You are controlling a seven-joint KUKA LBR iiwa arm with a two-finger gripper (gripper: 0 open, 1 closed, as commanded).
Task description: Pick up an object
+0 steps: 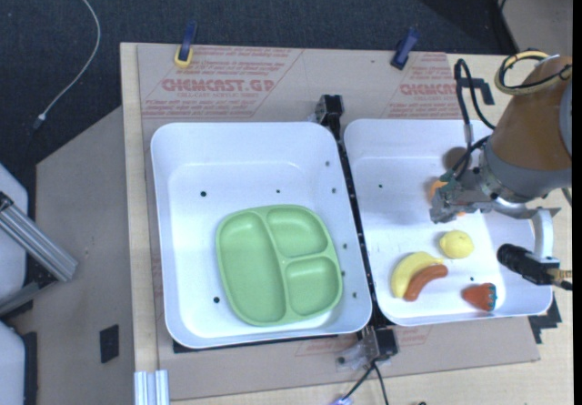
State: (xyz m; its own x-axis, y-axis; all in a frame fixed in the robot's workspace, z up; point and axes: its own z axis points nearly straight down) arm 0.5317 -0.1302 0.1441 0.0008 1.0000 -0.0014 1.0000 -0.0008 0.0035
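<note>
Positioned low inside the right bin [400, 144], the end effector [450, 205] is being shown at the tip of the grey arm [532, 135], which is reaching in from the right; whether it is spread wide, drawn narrow or holding anything cannot be told, as the tip is being seen from above as a dark, compact mass. Nothing is being seen gripped beneath it.

Four small objects are being displayed in the near right part of that bin. A round yellow fruit [456, 245] is lying just near of the end effector, close to it but with contact impossible to judge. A yellow banana [406, 268] is resting to the near left of the round fruit, and an orange-red sausage-shaped piece [427, 282] is lying across the banana, touching it. A small red piece with a green end [481, 296] is sitting further right, by the bin's near wall, apart from the others.

A green divided plate [250, 298] with three compartments is being shown in the left bin [182, 157], towards its near side.

Both white bins are being carried side by side on a worktop [273, 80] covered with brown printed board. A yellow clamp [185, 51] and a blue clamp [404, 49] are being seen at the board's far edge.
</note>
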